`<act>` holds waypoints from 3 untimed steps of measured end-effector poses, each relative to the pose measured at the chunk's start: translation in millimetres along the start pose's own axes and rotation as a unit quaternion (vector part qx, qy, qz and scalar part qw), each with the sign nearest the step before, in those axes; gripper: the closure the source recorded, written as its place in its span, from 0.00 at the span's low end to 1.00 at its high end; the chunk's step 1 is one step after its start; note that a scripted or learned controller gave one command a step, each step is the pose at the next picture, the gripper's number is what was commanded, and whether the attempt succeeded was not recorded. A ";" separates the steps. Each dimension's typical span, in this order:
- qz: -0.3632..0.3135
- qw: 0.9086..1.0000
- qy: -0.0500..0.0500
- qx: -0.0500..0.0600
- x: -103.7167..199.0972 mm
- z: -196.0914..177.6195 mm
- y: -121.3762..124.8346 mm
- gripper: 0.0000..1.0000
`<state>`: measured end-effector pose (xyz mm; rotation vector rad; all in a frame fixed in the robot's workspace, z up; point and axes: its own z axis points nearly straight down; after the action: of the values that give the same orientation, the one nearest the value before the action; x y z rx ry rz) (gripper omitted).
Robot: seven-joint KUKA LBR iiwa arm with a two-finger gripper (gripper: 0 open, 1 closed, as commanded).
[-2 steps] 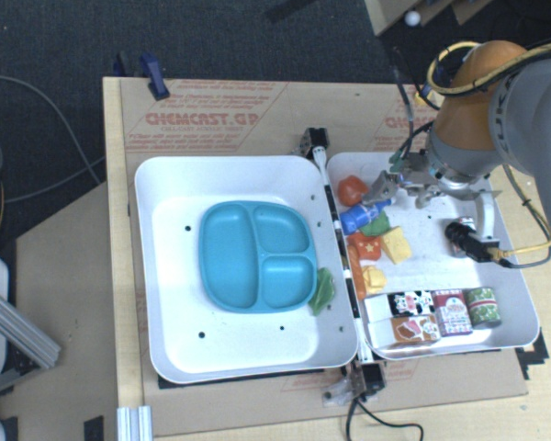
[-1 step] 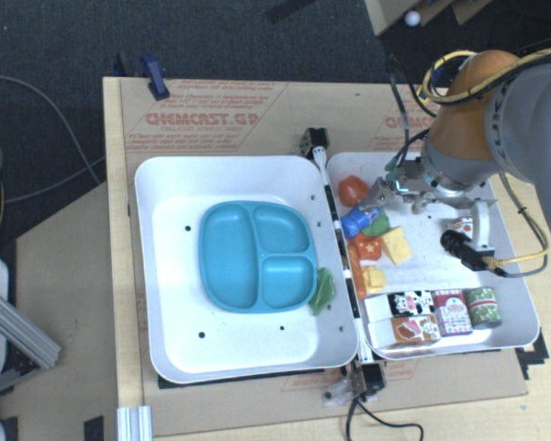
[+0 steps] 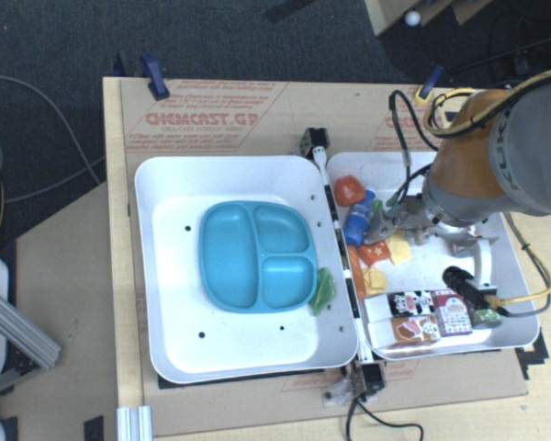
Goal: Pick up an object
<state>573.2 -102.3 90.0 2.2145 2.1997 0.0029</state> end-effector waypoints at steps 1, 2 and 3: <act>-0.002 1.000 0.004 0.004 5.7 -6.2 -1.5 1.00; -0.005 1.000 0.008 0.005 76.2 -117.4 -30.4 1.00; -0.004 1.000 0.007 0.008 74.3 -115.1 -32.0 0.00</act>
<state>540.0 -26.2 203.6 2.2210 2.2223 0.0003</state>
